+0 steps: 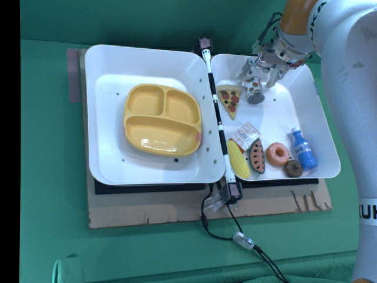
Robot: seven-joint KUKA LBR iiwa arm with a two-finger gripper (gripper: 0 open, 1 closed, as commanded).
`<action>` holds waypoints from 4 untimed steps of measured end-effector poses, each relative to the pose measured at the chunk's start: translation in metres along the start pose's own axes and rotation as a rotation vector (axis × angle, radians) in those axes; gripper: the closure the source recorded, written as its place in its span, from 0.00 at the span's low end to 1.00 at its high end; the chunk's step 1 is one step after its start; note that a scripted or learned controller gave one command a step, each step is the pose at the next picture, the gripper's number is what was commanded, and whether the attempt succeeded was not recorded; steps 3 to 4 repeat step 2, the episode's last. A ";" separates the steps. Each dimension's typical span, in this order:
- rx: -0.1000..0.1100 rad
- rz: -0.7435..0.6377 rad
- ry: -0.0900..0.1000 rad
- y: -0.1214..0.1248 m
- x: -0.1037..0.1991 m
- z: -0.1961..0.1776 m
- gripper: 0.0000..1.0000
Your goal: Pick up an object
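Can (255, 91), small and silver with red spots, sits tilted right between your claw (257, 81) fingers.
Claw looks closed on it; the can's label is too blurry to read.

Can (254, 89): you see grey metal with red spots, held in the claw (257, 78).
Pizza slice (229, 99): yellow, red dots, just left of the claw.
Tray (162, 119): plain yellow, far left of the claw.
Bottle (303, 148): blue, white cap.
Doughnuts: one orange (277, 154), one brown (293, 168).
Watermelon wedge (257, 155): red, green rind.
Table (53, 158): green cloth.
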State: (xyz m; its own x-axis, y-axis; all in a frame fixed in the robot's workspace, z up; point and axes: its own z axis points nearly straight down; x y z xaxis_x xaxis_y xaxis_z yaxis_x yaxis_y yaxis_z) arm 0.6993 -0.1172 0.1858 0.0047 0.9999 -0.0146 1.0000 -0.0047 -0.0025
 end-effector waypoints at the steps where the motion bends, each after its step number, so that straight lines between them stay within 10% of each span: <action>1: -0.003 0.001 0.007 0.003 0.003 -0.014 1.00; 2: -0.015 -0.002 0.013 0.004 0.084 -0.100 1.00; 4: -0.015 -0.002 0.013 0.004 0.084 -0.100 1.00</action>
